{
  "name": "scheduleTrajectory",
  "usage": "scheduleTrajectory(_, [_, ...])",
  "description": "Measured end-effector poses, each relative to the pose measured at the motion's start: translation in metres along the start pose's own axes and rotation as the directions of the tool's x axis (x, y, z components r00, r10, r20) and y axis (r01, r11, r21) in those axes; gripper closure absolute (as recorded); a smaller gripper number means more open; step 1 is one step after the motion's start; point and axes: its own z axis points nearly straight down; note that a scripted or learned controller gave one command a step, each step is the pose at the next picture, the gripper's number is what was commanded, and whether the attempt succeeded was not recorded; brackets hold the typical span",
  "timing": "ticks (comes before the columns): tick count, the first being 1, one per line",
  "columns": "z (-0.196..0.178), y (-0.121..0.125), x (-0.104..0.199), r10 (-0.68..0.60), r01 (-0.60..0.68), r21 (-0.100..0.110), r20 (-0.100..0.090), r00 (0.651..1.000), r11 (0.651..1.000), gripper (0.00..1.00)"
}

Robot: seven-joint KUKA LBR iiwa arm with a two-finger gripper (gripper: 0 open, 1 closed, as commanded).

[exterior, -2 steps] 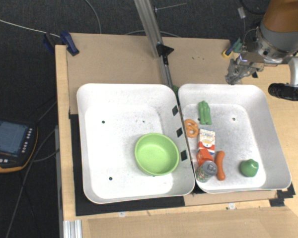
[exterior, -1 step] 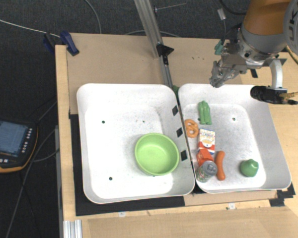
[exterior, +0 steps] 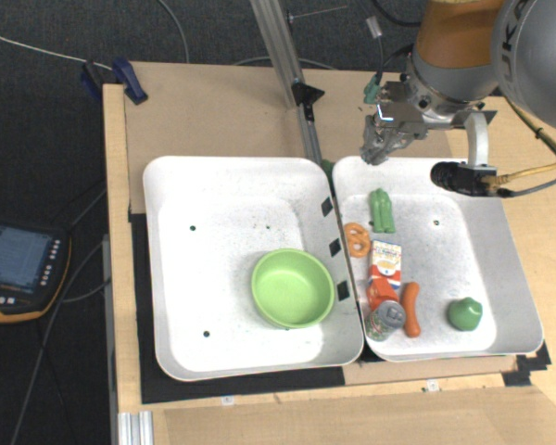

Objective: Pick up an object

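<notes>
Claw [exterior: 374, 152] hangs above right bin's [exterior: 486, 248] far rim.

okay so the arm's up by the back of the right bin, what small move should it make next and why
Probably lower toward the green pickle-shaped piece. The gripper hangs above the right bin's far edge, with that piece lying just in front and apart from the pretzel.

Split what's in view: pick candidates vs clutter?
Job:
gripper
green bowl, left bin
green pickle-shaped toy
pretzel
juice carton
orange sausage
green pepper
small can

Lying about:
teach pendant
blue clamp
floor cables
</notes>
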Motion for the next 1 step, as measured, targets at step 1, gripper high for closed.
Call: scheduleTrajectory(1, [0.0096,-0.0163,0.057,-0.001,0.001,0.0,0.0,1.0,1.0,1.0])
